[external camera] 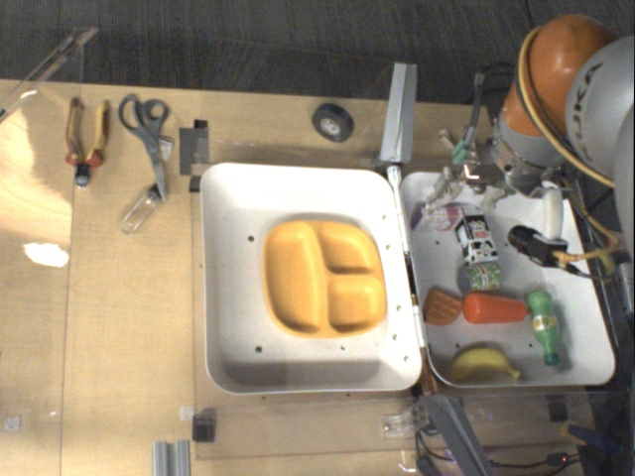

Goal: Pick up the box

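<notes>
Camera view: the box [477,236], small with dark and white print, lies in the right bin [585,360], just above a green can [484,276]. Below the can lie an orange carrot [493,309] and a banana [483,364]; a green bottle [545,327] lies right of the carrot. Above and right of the box hangs the gripper [476,167]; whether its jaws are wide or narrow, I cannot tell. Left of the box, the left bin [228,266] holds a yellow divided tray [323,275].
</notes>
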Controlling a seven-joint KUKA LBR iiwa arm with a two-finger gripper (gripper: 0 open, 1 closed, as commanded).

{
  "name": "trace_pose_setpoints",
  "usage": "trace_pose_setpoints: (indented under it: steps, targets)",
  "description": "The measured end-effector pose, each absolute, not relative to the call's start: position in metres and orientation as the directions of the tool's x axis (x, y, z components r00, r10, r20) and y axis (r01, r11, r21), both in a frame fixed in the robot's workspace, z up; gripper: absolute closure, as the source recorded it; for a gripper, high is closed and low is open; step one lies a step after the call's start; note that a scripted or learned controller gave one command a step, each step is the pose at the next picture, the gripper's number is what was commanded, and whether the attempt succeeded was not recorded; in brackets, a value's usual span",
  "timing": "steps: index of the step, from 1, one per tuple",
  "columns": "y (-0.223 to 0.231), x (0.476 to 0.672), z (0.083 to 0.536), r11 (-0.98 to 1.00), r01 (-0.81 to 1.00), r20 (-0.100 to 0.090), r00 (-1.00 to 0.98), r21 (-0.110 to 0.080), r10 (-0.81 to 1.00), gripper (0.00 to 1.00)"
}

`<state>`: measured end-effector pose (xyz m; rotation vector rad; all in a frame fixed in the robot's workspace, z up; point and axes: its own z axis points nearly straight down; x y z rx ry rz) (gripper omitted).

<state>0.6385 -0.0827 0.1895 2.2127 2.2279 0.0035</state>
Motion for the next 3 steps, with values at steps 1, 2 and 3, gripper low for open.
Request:
trace_pose_setpoints:
  steps: [1,2,3]
  targets:
    - [-0.087,0.650,0.104,-0.049,0.999,0.000,0.049,0.007,0.999,0.00]
    - [-0.086,0.652,0.116,-0.046,0.999,0.001,0.046,0.012,0.999,1.00]
    - [-0.065,0.601,0.204,0.238,0.971,-0.002,-0.238,0.009,0.971,1.00]
